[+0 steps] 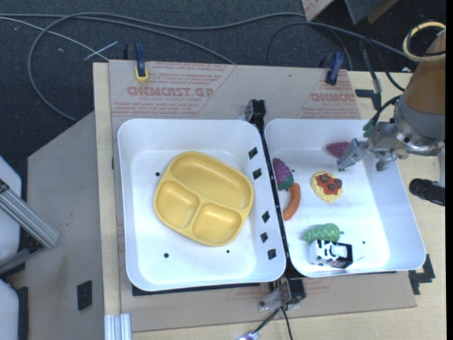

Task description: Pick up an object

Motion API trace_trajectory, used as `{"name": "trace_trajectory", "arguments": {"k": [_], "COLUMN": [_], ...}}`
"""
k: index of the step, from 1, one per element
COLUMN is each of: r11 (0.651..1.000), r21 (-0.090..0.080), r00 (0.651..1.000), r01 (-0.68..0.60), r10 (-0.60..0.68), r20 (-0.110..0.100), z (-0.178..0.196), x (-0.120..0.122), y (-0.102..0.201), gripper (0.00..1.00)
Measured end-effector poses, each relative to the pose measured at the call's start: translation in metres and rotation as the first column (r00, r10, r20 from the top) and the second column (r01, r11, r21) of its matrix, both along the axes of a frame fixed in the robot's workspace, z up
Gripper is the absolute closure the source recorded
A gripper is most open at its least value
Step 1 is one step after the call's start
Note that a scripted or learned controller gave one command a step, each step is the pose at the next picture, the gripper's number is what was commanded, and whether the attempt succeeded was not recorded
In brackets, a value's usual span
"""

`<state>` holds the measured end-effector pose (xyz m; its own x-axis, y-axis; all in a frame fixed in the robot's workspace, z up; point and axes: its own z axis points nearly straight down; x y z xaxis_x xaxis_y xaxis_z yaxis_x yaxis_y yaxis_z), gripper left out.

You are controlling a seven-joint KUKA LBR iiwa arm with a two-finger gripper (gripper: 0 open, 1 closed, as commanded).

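- We see the hand (364, 156) over the upper part of the right bin (396, 211), the grey arm with its orange band (428, 87) coming in from the right.
- Its two fingers look spread apart, one reaching left toward the purple-pink toy (338, 149), the other lying further right; nothing sits between them, so we judge it to be holding nothing.
- The task names no particular object, and the nearest candidate is that purple-pink toy, lying on the bin floor just beside the left fingertip; its exact shape is too small for us to tell.
- Other choices in the same bin: a small pizza toy (327, 186) near the middle, a purple grape-like piece (282, 171) touching an orange carrot (291, 200) by the left wall, and a green leafy toy (323, 231) resting against a black-and-white item (333, 253) near the front.
- The left bin (134, 211) carries a yellow divided plate (203, 197), too broad for us to favour.
- We judge these play-food pieces light, stiff and smooth plastic, likely to slide or squirt out of a pinch.
- For the pink toy we would close across its narrower width, near its middle, low against the bin floor.
- The flat pizza offers little height to pinch; the carrot is best taken across its shaft.
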<state>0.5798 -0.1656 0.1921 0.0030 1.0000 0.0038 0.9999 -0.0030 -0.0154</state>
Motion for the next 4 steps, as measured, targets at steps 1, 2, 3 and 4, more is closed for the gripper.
{"name": "trace_trajectory", "arguments": {"k": [1, 2, 3, 4], "r11": [1.000, 1.000, 1.000, 1.000], "r21": [-0.003, -0.001, -0.002, -0.003], "r00": [1.000, 1.000, 1.000, 1.000], "r01": [-0.003, -0.003, -0.002, -0.003], "r10": [0.003, 0.003, 0.002, 0.003], "r20": [0.015, 0.008, 0.012, 0.023], "z": [0.008, -0.055, -0.107, -0.090], "x": [0.003, 0.000, 0.000, 0.003], "y": [0.000, 0.002, 0.002, 0.002], "gripper": [0.00, 0.00, 0.00, 1.00]}}
